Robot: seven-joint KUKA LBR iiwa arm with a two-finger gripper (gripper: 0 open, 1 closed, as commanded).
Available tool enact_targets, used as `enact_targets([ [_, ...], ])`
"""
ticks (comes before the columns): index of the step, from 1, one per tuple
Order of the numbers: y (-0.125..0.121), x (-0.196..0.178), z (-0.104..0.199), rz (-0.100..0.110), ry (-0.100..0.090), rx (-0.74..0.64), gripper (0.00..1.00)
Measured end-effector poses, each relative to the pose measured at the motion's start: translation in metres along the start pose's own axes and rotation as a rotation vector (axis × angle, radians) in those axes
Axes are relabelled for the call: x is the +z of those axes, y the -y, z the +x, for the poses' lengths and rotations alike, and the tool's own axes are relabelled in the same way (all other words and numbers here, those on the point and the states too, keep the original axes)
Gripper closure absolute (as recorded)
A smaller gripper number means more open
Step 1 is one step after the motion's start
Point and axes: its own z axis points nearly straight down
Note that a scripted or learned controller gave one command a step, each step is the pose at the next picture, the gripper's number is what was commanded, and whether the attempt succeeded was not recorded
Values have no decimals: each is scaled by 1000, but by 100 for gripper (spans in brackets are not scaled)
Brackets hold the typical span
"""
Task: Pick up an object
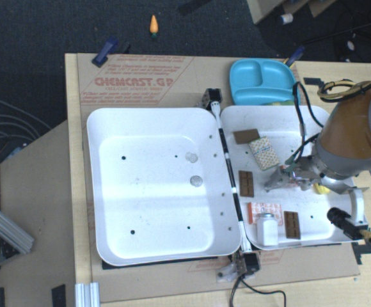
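The right bin (313, 117) holds several small items. A brown card (245, 135) lies near its back, with a patterned cream block (263, 153) just in front of it. A brown bar (245, 183) lies by the bin's left wall. At the front are a red-and-white packet (264, 210), a white bottle (268, 229) and another brown bar (292, 224). My gripper (281, 175) hangs low in the middle of this bin, right of the first brown bar and just in front of the patterned block. Nothing shows in its grasp.
The left bin (109, 171) holds two small round greyish discs (194, 169) near its right side. A blue divided tray (262, 82) stands behind the right bin. The arm's body (352, 136) covers the right bin's right part. Cables run over it.
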Motion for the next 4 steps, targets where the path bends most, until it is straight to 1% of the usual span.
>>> enact_targets([
  [1,-97,25,13,-3,1,-1,0],
  [2,-97,15,13,-5,1,-1,100],
  [3,-7,-75,68,0,-1,-1,100],
  [4,12,-134,108,-2,0,-1,100],
])
